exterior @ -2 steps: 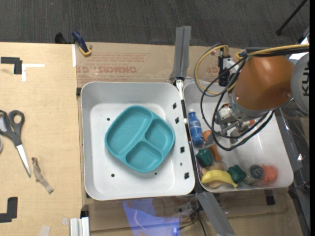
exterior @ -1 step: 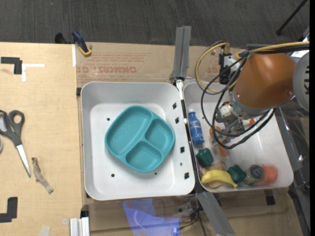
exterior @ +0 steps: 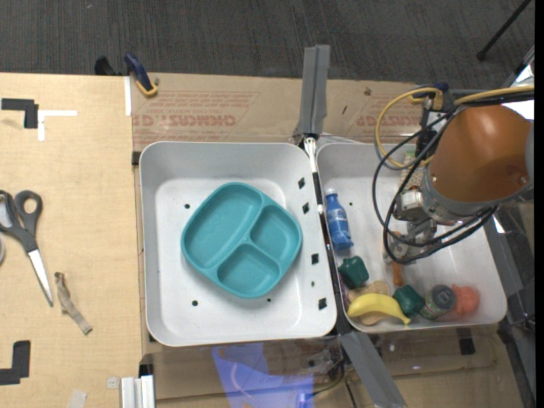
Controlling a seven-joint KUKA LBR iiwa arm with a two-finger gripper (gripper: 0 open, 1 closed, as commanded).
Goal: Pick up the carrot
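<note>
Brown bench board [exterior: 68,228] carries both white bins, with scissors [exterior: 25,232] lying well off to the side. Start at the near wall of the right-hand bin [exterior: 489,266], where a banana [exterior: 378,308] lies in a row with a dark green piece [exterior: 409,299], a grey round thing [exterior: 442,297] and an orange-red ball [exterior: 466,298]. Don't take that ball for your target.

The carrot [exterior: 396,273] looks to be the small orange sliver just behind this row. It sits near a green lump [exterior: 354,270] and is mostly covered by the arm's cables (so its length and lie are a guess). Beside it, a blue bottle [exterior: 337,221] lies along the divider.

The gripper [exterior: 411,230] hangs above the carrot, tucked under the orange band [exterior: 484,155]. From here you cannot tell how wide the gripper stands, nor see anything in it.

For a clean pick, come straight down and centre on the sliver. Close across its thin side and stay clear of the green lump. Lift slowly, since a tapered toy slips easily.

Further back, the left bin [exterior: 157,228] holds a teal divided plate [exterior: 242,240].
</note>
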